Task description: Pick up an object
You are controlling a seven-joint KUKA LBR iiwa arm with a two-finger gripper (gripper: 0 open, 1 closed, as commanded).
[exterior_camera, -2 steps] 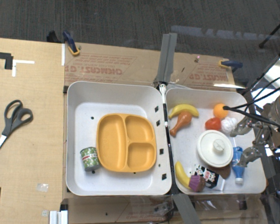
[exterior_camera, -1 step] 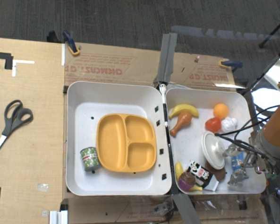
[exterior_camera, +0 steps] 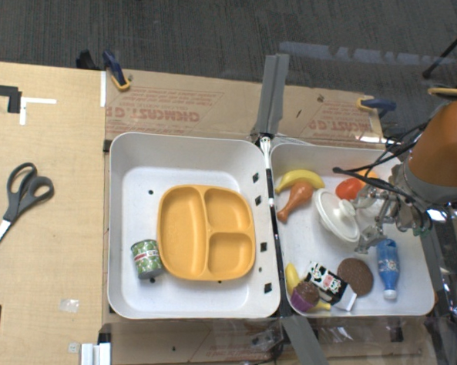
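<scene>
Cardboard sheet (exterior_camera: 179, 105) under the bins at the far side carries mirrored print, not legible enough to read out. Left bin (exterior_camera: 129, 172) holds a yellow divided plate (exterior_camera: 206, 232) with three compartments, and a small green can (exterior_camera: 146, 258) touching the plate's near-left edge, its label unreadable. Right bin (exterior_camera: 418, 301) is crowded — white bowl-like dish (exterior_camera: 339, 215) tilted near the centre, yellow banana (exterior_camera: 300, 178) at the far left curving left-right, brown drumstick toy (exterior_camera: 294, 200) just beside it with its long axis slanting from far-right to near-left, red-orange piece (exterior_camera: 350, 188) beside the dish's far edge. Blue bottle (exterior_camera: 388, 268) lies with its long axis running far to near, cap at the near end, label too small to read. Brown round disc (exterior_camera: 355, 276) just left of the bottle; black-and-white printed box (exterior_camera: 328, 282), purple ball-like item (exterior_camera: 305, 296) and a second yellow piece (exterior_camera: 291, 277) cluster at the near left. Gripper (exterior_camera: 381, 218) sits low over the dish's right side, between dish and bottle — cannot tell its state or whether it grips anything. Scissors (exterior_camera: 17, 200) lie on the bench, well left of the bins.
</scene>
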